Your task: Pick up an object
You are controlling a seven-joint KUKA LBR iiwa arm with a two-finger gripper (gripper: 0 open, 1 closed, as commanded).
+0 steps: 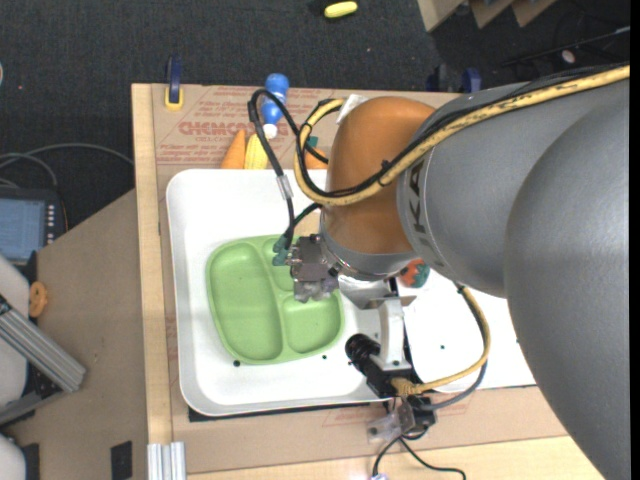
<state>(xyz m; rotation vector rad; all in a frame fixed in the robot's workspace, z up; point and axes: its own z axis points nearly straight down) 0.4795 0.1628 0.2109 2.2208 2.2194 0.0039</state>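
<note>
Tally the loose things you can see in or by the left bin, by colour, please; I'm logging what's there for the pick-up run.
Green: 1, the divided tray lying in the left bin.
Orange: 1, an object at the bin's far edge, partly hidden.
Blue and white: 1, an object beyond that edge.
Total: 3 visible; the arm hides much of the bench.

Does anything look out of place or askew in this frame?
Only mildly. The green divided tray lies tilted in the left white bin, not squared to its walls. A yellow object lies on the dark floor beyond the bench, away from both bins. No spill or damage is visible.
</note>
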